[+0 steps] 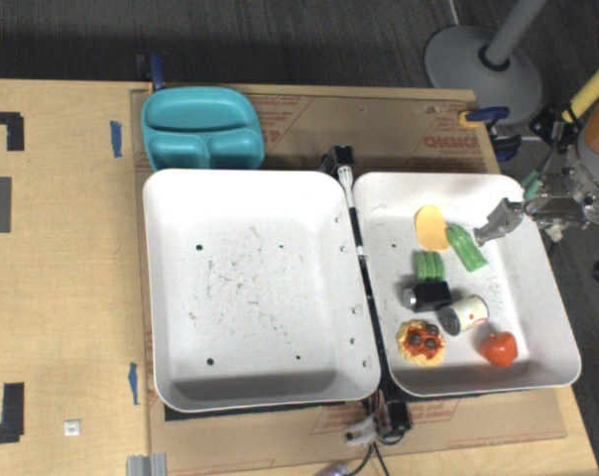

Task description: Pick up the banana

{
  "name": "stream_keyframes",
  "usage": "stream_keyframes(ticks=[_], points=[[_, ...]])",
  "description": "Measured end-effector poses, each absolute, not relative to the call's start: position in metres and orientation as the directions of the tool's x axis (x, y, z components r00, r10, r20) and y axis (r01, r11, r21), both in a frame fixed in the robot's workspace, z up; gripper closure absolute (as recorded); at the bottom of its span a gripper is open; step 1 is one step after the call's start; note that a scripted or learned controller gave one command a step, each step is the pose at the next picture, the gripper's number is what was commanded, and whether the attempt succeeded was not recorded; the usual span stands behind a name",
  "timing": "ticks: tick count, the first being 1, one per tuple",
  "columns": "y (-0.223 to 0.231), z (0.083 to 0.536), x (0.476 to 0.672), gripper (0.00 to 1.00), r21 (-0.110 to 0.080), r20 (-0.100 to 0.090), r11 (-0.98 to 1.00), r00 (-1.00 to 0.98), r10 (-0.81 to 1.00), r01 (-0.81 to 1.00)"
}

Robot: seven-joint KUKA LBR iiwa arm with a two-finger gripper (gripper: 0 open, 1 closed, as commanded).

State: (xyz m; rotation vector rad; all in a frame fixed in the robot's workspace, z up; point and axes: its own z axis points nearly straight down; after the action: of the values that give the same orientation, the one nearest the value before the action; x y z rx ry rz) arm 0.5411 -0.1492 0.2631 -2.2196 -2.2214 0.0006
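Two shallow white bins sit side by side on a tan cardboard-covered bench, the left bin scuffed and speckled, the right bin carrying all the action. Dark grey carpet runs across the top at twelve o'clock, with a round grey stand base on it at one o'clock. Black and blue tape marks dot the bench out at nine o'clock. A teal divided tray rests just beyond the left bin at eleven o'clock. Over at three o'clock the arm is cut off by the frame edge, and its gripper hangs above the right bin's far side; whether its claw is apart or together, I cannot tell from here. The banana lies in the right bin's upper middle, a short yellow piece, just beside the gripper at its nine o'clock. Crowding it: a green piece at its four o'clock, another green item right at six, then a black object, a white cylinder, a red tomato-like toy and a small pizza toy.
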Motion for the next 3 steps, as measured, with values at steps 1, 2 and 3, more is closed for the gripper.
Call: stream_keyframes(ticks=[1, 2, 3], points=[[-0.112, 0.176, 0.511, 0.0, -0.001, 0.001, 0.17, -0.17, 0.985, 0.985], [-0.029, 0.185, 0.479, 0.0, -0.001, 0.002, 0.505, -0.505, 0.863, 0.863], [0.033, 0.185, 0.479, 0.0, -0.001, 0.002, 0.68, -0.68, 0.734, 0.734]])
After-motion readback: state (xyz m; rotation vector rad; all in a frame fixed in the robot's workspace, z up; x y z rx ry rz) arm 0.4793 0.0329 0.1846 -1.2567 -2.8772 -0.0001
